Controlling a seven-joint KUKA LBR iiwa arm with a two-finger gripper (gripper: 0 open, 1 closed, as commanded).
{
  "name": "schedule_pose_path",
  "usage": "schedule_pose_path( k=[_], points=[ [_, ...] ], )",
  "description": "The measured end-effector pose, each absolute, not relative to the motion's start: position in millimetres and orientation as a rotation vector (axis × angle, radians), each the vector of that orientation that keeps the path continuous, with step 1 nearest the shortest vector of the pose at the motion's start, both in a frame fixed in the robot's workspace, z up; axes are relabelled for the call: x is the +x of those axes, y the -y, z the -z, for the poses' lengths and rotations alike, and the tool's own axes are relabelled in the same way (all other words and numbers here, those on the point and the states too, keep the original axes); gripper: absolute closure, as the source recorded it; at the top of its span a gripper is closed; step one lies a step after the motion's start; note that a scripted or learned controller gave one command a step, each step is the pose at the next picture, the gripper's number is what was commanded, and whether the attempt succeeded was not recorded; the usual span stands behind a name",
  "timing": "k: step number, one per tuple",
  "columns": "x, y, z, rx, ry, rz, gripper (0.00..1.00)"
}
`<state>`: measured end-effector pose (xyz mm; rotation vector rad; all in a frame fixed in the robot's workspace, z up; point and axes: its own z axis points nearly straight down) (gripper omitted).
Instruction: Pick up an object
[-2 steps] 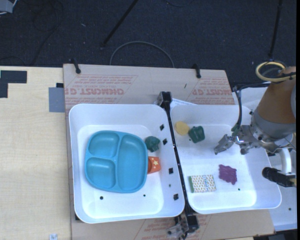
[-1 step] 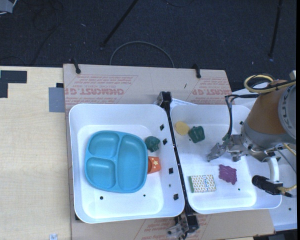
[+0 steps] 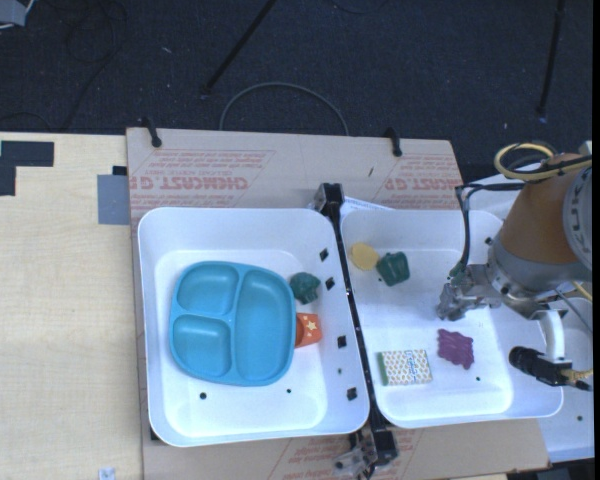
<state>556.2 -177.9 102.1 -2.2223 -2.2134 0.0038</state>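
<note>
My gripper (image 3: 457, 301) hangs low over the right bin (image 3: 500, 393), near its right side, at the end of the grey arm with the orange band. A purple lumpy toy (image 3: 456, 348) lies just below it, apart from the fingers. A patterned white card or sponge (image 3: 406, 366) rests at the bin's front left. A green block (image 3: 392, 267) and a yellow piece (image 3: 365, 256) sit at the back left of the same bin. Nothing shows between the fingers.
The left bin (image 3: 170, 238) holds a blue divided plate (image 3: 234, 322), with a dark teal object (image 3: 304, 287) and an orange-red block (image 3: 308, 329) at the plate's right edge. A black divider (image 3: 346, 318) separates the bins. Cables run at the right.
</note>
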Motion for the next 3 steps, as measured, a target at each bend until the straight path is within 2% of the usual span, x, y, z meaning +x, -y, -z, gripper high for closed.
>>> schedule_pose_path(
  k=[1, 3],
  points=[
    [555.9, 179.0, -144.2, -2.225, 2.219, 0.001, 1.00],
    [566.7, 183.1, -268.0, -2.223, 2.225, 0.002, 1.00]
  ],
)
